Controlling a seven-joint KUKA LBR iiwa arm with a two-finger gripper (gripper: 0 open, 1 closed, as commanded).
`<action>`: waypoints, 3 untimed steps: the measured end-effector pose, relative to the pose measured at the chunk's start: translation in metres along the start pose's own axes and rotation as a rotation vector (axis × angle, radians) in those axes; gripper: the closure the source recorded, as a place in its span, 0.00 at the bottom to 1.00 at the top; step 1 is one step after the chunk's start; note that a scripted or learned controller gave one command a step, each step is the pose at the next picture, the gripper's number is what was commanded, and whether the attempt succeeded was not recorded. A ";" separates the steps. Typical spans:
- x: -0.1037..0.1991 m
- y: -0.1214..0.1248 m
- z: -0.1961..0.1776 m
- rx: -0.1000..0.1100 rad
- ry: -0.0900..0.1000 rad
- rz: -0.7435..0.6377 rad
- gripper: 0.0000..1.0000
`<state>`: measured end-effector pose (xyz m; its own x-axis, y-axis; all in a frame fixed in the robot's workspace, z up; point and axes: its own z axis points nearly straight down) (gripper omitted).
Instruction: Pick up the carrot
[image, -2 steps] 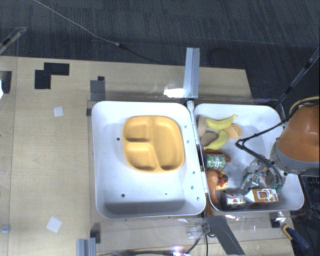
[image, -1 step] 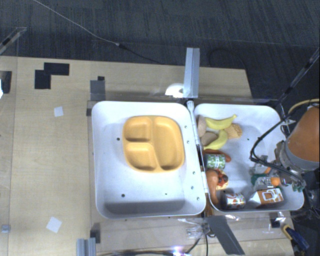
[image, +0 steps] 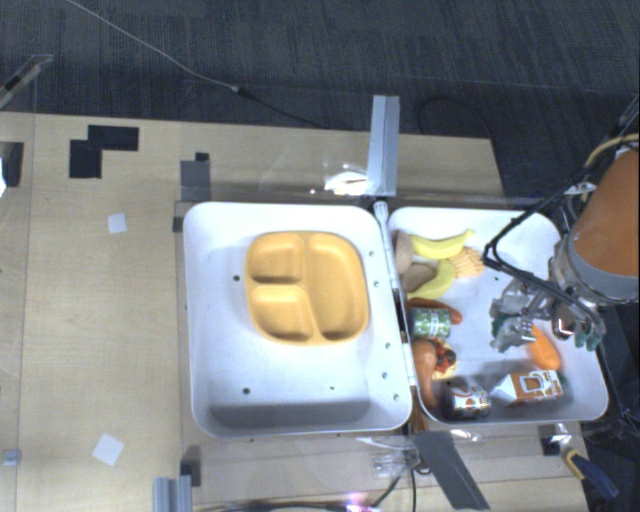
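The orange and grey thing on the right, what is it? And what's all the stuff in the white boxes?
That is a robot arm. A camera above the bench looks down on two white bins. The arm's gripper, its metal hand, is over the right bin, close beside an orange carrot that it should pick up. I can't tell if it has hold of it. That bin also has a banana, a green can and a small carton. The left bin holds a yellow tray.
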<state>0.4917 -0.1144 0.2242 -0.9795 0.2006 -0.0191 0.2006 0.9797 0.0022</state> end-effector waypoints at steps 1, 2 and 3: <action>-0.019 -0.056 0.089 0.000 0.014 -0.270 1.00; -0.014 -0.018 0.029 -0.001 0.007 -0.551 1.00; -0.047 -0.070 0.128 0.000 0.007 -0.558 1.00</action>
<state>0.5261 -0.1931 0.0972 -0.9374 -0.3481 -0.0108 -0.3481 0.9374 -0.0061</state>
